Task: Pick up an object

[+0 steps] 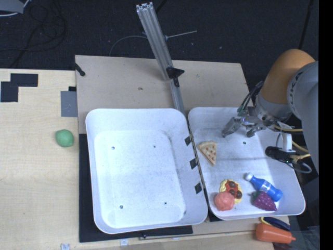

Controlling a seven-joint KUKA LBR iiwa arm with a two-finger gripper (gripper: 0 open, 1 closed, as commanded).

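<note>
Two white bins sit on a desk. Over the right bin (291,202), open, empty fingers (242,127) hover near a waffle slice (208,151); approach step, next they likely must descend and close.

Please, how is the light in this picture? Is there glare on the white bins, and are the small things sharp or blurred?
Camera view: even, soft light; the left bin is bright but still shows its speckles, so no strong glare; the floor behind is dark; the waffle piece and blue bottle are slightly soft; the gripper casts a faint shadow on the right bin.
</note>
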